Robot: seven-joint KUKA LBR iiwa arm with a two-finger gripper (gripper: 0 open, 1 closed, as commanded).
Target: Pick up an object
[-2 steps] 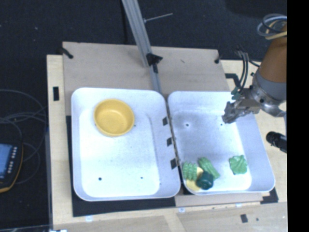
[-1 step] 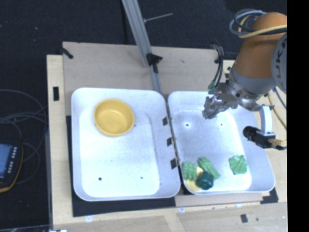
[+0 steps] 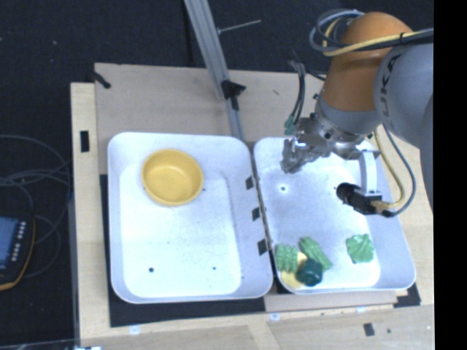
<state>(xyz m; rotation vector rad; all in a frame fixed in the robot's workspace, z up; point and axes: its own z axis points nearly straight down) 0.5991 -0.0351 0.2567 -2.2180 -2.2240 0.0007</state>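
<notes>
Glossy yellow plastic bowl (image 3: 173,177); matt white bins (image 3: 124,217)

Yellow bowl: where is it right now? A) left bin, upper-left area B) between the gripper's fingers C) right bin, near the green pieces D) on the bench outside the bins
A: the yellow bowl sits in the upper-left part of the left bin, far from the gripper, which is over the right bin.

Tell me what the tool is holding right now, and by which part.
Nothing shows in the tool. It hangs over bare floor at the upper left of the right bin, well apart from the green toys at the bin's near edge.
</notes>
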